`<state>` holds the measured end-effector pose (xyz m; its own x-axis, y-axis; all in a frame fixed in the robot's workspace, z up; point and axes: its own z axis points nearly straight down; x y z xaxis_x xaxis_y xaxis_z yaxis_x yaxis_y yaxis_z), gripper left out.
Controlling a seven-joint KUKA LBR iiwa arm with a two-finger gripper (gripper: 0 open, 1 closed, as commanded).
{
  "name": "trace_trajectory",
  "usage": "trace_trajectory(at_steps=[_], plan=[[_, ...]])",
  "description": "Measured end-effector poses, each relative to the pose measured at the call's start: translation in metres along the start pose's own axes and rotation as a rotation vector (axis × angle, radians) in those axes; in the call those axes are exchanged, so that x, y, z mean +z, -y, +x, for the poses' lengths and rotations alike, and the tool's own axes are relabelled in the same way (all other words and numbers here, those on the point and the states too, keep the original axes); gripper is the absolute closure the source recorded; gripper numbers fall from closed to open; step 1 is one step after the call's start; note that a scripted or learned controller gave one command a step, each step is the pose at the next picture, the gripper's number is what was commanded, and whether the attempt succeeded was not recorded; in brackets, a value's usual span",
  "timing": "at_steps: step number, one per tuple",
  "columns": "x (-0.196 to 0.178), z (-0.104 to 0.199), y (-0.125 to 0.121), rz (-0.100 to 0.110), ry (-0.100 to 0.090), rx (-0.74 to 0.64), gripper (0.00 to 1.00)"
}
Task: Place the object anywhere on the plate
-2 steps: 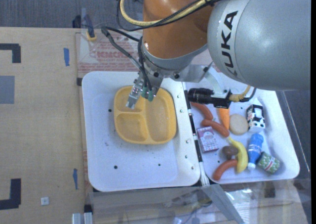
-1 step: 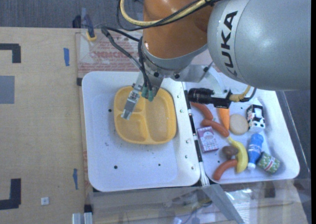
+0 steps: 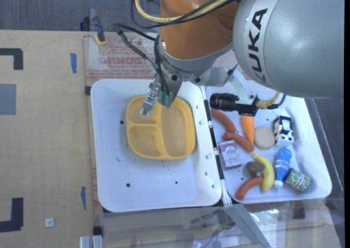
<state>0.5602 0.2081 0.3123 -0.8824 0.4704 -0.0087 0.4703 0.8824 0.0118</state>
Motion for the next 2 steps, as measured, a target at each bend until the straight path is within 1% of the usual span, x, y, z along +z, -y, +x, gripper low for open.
trace_trajectory(at_steps=[1, 2], plan=[[-0.012, 0.031, -0.001, 0.007, -0.006, -0.181, 1.0], [0.033, 0.041, 0.002, 0.007, -0.008, -0.354, 1.0]])
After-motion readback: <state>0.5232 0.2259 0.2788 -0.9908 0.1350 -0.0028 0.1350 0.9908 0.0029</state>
